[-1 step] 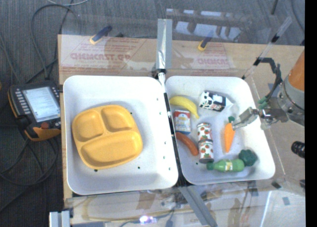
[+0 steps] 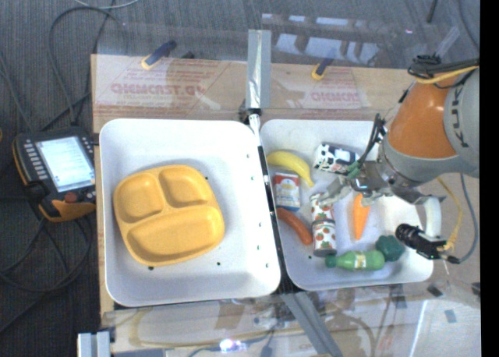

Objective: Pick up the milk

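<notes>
Robot gripper (image 2: 352, 182) hovers in the right bin (image 2: 413, 273), jaw state unclear, just beside the cow-patterned milk carton (image 2: 334, 157); it should centre over the carton before closing

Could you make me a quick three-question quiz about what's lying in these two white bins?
1. True or false: the yellow tray lies in the same bin as the banana.
2. What lies directly beside the gripper? A) carrot B) green bottle C) yellow tray
3. Fill in: the black-and-white milk carton sits in the ____ bin as the camera sees it.

Key: 1 false; 2 A; 3 right.
</notes>
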Motion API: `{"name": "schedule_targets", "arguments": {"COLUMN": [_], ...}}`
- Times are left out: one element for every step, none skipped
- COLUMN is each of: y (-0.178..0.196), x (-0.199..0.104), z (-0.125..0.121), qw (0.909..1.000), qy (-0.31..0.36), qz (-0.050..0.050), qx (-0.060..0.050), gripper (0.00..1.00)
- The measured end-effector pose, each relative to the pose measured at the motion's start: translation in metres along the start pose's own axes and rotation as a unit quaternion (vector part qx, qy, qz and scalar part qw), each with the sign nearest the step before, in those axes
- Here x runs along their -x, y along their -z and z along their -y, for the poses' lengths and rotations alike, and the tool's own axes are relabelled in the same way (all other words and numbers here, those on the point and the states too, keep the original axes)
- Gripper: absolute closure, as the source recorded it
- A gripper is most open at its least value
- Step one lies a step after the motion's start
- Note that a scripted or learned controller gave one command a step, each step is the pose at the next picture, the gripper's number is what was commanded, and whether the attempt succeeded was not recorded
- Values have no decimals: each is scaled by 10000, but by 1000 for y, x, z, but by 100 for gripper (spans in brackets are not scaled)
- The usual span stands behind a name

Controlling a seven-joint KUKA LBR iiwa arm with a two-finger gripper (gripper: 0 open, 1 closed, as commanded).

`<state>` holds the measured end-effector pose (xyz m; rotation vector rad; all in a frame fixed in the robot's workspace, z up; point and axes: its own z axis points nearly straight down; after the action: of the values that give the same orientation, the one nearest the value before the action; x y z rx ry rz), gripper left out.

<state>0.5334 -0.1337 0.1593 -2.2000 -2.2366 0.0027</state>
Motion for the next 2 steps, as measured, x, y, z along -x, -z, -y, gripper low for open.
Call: {"name": "schedule_targets", "arguments": {"y": [27, -70], "x": [-7, -6], "z": [-10, -16], "qw": [9978, 9969], "qy": [659, 781], "qz": [15, 25], "qx": [9, 64], "gripper": [0, 0]}}
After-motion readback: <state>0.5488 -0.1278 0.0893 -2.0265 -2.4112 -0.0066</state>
